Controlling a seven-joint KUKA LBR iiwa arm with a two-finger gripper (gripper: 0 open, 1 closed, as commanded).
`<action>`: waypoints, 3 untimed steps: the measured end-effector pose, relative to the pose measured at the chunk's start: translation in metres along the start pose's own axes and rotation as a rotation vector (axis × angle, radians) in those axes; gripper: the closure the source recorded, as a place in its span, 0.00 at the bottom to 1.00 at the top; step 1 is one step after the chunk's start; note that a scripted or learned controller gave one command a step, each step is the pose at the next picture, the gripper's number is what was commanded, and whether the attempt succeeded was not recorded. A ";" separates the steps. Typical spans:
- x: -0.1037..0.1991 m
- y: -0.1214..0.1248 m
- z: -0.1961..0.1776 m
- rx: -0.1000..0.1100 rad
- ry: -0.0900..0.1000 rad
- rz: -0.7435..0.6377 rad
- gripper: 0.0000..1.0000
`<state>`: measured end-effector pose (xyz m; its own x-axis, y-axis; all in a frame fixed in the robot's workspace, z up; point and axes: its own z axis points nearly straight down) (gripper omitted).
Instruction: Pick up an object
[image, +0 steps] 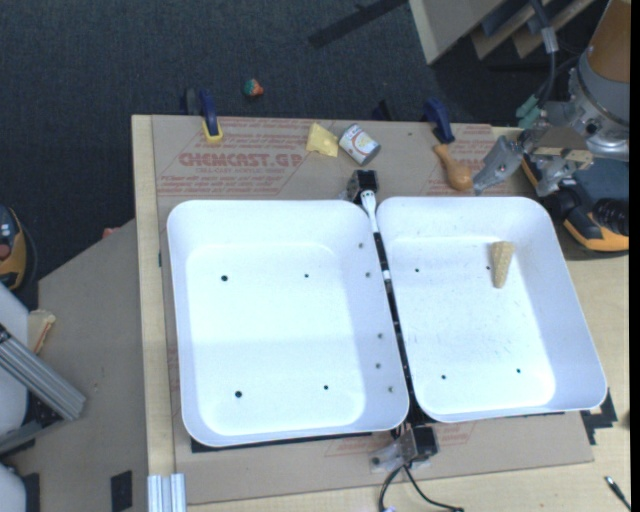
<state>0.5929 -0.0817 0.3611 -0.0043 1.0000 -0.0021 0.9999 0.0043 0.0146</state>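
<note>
Nearest me, both white bins (560, 300) sit on the table, the tan cone (500, 263) lying at two o'clock in the right one, while my gripper (500, 160), fingers seemingly released, hovers beyond, so I judge descent comes next.

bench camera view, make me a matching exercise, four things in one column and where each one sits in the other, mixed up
Things:
1. tan cone-shaped piece
2. yellow wedge
3. gripper
4. small multicoloured ball

Places:
A. on the dark floor beyond the board
B. inside the right bin, near its far right corner
C. on the brown board behind the left bin
D. above the far edge of the right bin, outside it

Pairs: 1-B, 2-C, 3-D, 4-A
</note>
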 end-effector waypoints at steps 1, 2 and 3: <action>0.058 -0.018 0.006 0.018 0.005 -0.002 0.00; 0.138 -0.003 -0.092 0.001 0.005 -0.006 0.00; 0.175 0.001 -0.003 0.024 0.002 0.000 0.00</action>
<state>0.5935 0.0932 0.3636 -0.0042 1.0000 -0.0001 0.9999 0.0042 -0.0093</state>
